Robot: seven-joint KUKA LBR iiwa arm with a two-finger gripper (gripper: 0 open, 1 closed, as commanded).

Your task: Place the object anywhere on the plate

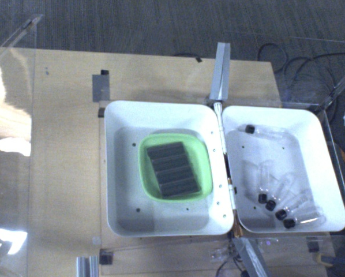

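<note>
Where the two bins meet, a grey post (221, 71) rises from the desk (63, 172) at the far edge

Item 1: left bin (112, 154), white, shallow, rounded corners. Holds a green plate (145, 166), squarish with a raised rim, set about mid-bin.

Item 2: block (172, 169), dark grey, rectangular, ribbed in crosswise bars, lying flat on the plate and turned at a slight angle to the bin walls. It sits wholly within the plate rim. No label or writing can be read on it.

Item 3: right bin (328, 172), white, same form, touching the left bin along one side. Holds clear vials (279, 198) with black caps, clustered toward the near right corner and lying on their sides. One further vial (259, 131) lies apart near the far left corner. Their glass bodies are hard to make out against the white floor, so the count is uncertain. No markings are legible.

Item 4: cables (299, 62), dark, looping on the floor beyond the desk's far right corner.

Item 5: bracket (101, 85), small, grey, on the desk beyond the left bin.

Item 6: glare patch (8, 120), bright, on the left of the desk, washing out the surface there.

Tool: its state cannot be told
</note>
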